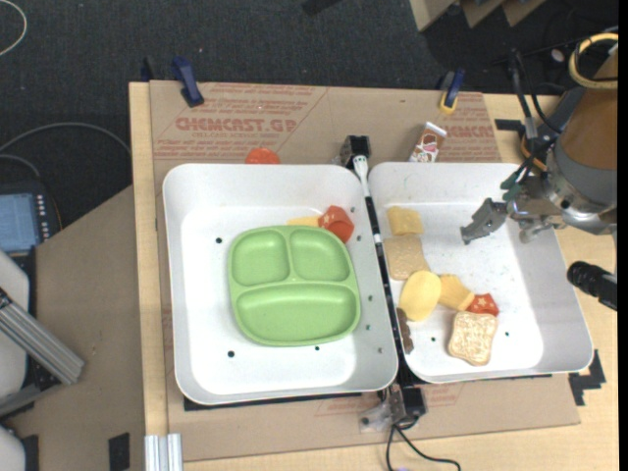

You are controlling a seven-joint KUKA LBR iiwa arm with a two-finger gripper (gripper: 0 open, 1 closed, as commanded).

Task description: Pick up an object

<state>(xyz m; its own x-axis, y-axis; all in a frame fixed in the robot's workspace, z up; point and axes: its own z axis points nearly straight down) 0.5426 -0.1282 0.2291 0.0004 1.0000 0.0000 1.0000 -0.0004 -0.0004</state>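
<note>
So the bench (294,116) is a brown board with red "CHEMCAST" lettering along the far edge, held by blue clamps (186,81) at the back. Two shallow white bins sit on it side by side, touching along the middle seam. The left bin (196,263) holds a green divided plate (292,285) with three compartments, sitting roughly centred. Just past the plate's far right corner there's a red-orange toy food piece (337,222), touching a pale yellow flat bit (304,221) beside it.

The arm (594,145) comes in from the right, grey with the orange band showing, and hangs over the far right part of the right bin (549,341). Its tool (481,224) points left over bare white bin floor; the dark fingers look pressed close together with nothing between them.

The pickable stuff is all in the left half of the right bin (well apart from the tool): a pale yellow square (404,221) near the far edge, a tan bread-like slab (404,256) just nearer, then a yellow rounded piece (421,294), a yellow-orange wedge (454,291) beside it, a small red piece (481,304), and a cracker-like toast slice (472,338) nearest the camera.

A small brown and white carton (428,143) lies on the bench behind the right bin.
</note>
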